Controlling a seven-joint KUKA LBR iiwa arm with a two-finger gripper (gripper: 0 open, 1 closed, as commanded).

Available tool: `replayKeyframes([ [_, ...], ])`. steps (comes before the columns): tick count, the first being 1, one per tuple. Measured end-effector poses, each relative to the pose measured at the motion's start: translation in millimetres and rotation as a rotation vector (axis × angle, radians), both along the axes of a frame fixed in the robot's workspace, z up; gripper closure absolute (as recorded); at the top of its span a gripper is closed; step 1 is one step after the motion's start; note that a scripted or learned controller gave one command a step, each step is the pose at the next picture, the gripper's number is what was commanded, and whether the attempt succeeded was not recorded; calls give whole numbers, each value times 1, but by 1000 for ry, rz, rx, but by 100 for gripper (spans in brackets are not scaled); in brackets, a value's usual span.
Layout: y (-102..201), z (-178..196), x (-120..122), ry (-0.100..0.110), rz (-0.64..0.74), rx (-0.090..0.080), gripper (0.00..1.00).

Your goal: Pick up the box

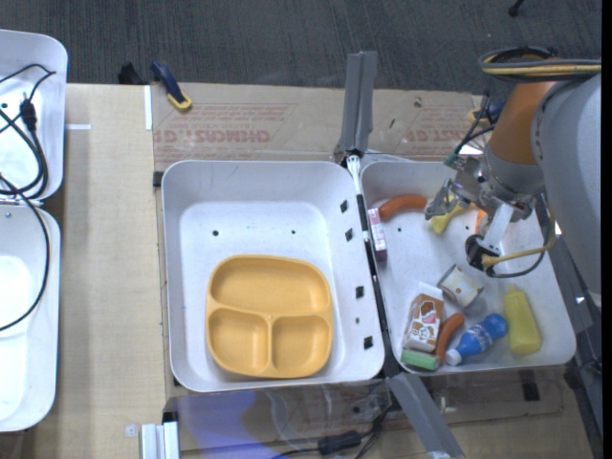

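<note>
The right bin holds a brown and white printed box standing near its front edge. A small grey-white carton lies just behind it, and a slim pink and white box leans on the bin's left wall. The gripper hangs over the back of this bin, right above a yellow toy and beside an orange sausage. It is well apart from the printed box. The grey wrist covers part of the gripper.
A red sausage, a blue bottle, a yellow bottle and a green piece crowd the right bin's front. A black cable loop hangs under the wrist. The left bin holds a yellow divided plate.
</note>
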State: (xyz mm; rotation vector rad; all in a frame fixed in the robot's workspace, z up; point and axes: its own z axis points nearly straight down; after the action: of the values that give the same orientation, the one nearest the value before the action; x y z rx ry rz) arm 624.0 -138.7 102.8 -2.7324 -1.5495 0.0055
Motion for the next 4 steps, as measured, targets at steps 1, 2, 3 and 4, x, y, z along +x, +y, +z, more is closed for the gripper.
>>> replayKeyframes([
  [1, 41, 1, -68, 1, 51, 2, 0],
  [2, -23, -12, -55, 0, 13, 1, 0],
  [3, 15, -12, -126, 0, 96, 3, 0],
  [4, 14, -3, -125, 0, 91, 2, 100],
])
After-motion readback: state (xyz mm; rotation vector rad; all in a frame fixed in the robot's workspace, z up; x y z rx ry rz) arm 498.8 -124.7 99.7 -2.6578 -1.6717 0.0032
